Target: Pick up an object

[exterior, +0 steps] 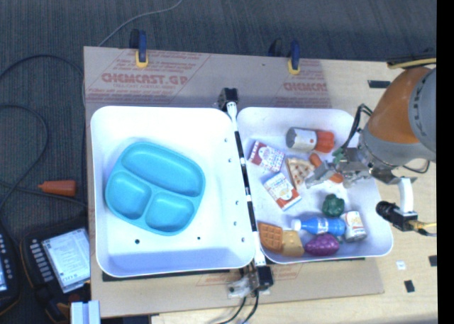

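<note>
Arm low, hand (328,171) pointing left

**Count of Items on the Bench**

Two white bins are seen side by side: the left bin (106,241) and the right bin (369,248). One blue divided tray (154,186), with three compartments, is counted in the left bin. In the right bin, two small cartons (266,156) (279,189), one pizza slice (301,171), one can (303,138), one bottle (320,226), one waffle (270,235), one purple item (323,245) and one dark green item (333,205) are counted. Two blue clamps (141,47) (294,56) are seen on the board's far edge.
</note>
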